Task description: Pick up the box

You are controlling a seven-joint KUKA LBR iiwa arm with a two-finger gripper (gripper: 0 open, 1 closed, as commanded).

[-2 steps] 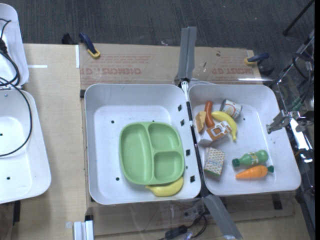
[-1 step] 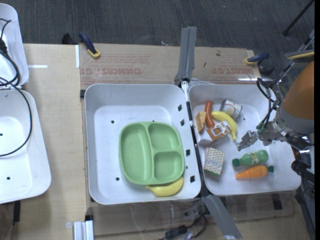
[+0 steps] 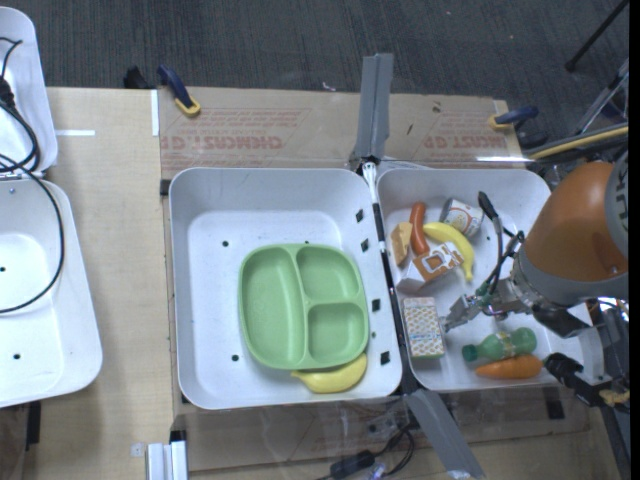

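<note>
The arm (image 3: pixel 575 233) reaches into the right bin (image 3: pixel 530 183) from the right. The job is to pick up the box (image 3: pixel 423 328). The box lies flat by the left wall of that bin, near the front. It is pale with small dots on it.

I think the step in hand is the reach. The gripper (image 3: pixel 462 313) is low in the bin, just right of the box. It looks near the box, maybe touching its edge, but I cannot be sure. Nothing sits between its fingers, so the box is not picked up yet. The fingers look a little apart, like a small open beak, and they hold nothing.

Next, I think the gripper needs to slide left over the box, go down with one finger on each side, squeeze, and lift.

Other things are close by. A green bottle (image 3: pixel 500 346) and a carrot (image 3: pixel 508 368) lie just to the right. A banana (image 3: pixel 452 246) lies further back. The gripper could bump them.

A green plate (image 3: pixel 303 306) sits in the left bin (image 3: pixel 200 268).
</note>
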